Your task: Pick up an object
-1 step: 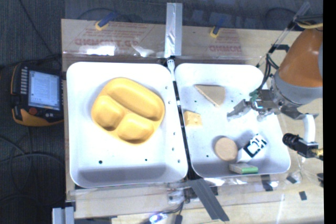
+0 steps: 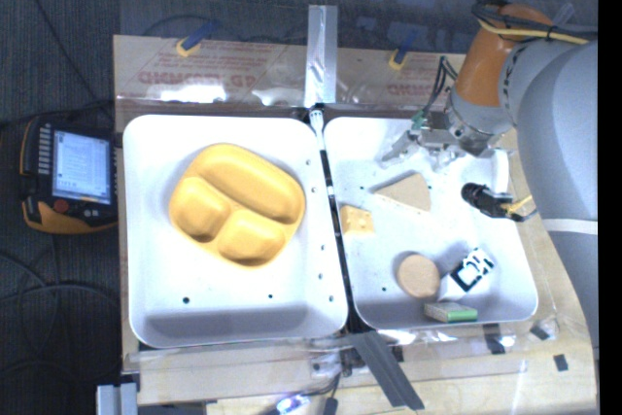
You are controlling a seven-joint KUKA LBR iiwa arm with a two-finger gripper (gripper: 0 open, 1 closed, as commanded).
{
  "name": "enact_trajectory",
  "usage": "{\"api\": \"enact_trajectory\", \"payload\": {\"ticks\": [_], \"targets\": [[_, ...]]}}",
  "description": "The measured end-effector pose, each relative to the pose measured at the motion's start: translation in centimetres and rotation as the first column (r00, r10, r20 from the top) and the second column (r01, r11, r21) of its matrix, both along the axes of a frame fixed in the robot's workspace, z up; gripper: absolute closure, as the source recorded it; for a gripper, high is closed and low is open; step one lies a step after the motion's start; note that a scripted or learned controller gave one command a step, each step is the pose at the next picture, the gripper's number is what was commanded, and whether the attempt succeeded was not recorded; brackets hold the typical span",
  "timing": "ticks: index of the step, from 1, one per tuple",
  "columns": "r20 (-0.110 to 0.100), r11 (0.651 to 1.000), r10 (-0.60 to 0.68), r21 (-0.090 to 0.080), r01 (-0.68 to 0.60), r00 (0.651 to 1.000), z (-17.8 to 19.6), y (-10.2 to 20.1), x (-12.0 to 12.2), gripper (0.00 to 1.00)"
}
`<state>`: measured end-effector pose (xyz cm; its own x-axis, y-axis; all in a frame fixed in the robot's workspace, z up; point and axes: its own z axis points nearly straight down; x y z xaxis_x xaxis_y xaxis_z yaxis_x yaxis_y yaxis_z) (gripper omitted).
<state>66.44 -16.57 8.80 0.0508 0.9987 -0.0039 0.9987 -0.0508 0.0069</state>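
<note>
Gripper (image 2: 420,149) hovering over the right bin's (image 2: 520,253) far edge, fingers spread, clamping nothing. Beige wedge (image 2: 408,191) just below.

I see two white bins: the left bin (image 2: 155,306) holds a glossy yellow lumpy object (image 2: 236,202). The right bin (image 2: 515,292) holds a tan wedge (image 2: 406,190), a tan round disc (image 2: 419,275), a pale green block (image 2: 450,312), and a black-and-white patterned piece (image 2: 471,268).

Left bin (image 2: 146,306) mostly blocked by yellow mass (image 2: 236,202), right bin (image 2: 374,306) floor open between scattered small objects, arm (image 2: 544,112) crowding its far right
</note>
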Motion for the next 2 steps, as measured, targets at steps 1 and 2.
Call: {"api": "enact_trajectory", "payload": {"ticks": [1,2], "targets": [[-0.001,0.999,0.044,0.0,-0.044,0.999,0.12,-0.45,-4.6,0.0],[0.002,0.999,0.045,-0.001,-0.045,0.999,1.1,-0.35,-4.48,1.0]]}}
